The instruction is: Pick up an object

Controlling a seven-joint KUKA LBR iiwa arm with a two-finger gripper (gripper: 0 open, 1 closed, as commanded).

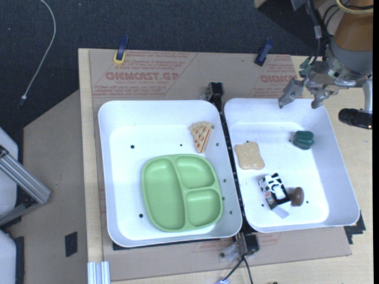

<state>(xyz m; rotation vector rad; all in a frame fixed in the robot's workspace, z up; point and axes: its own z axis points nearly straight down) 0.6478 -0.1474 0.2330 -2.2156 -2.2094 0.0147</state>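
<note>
Both bins white: left bin (118, 158), right bin (331, 158). Divided plate (180, 191) pale green, plain. Waffle wedge (201, 136) tan with orange-brown grid. Toast slice (249, 155) beige, just below-left of the gripper (303, 99), which is grey metal; arm (355, 16) grey with orange band. Nearest the gripper, a dark green lump (304, 139). Farther down: black-and-white patched toy (273, 189), touching a brown piece (296, 196). Bench board (177, 70) tan with red lettering; clamps blue/yellow (121, 49) and blue (264, 51).
</note>
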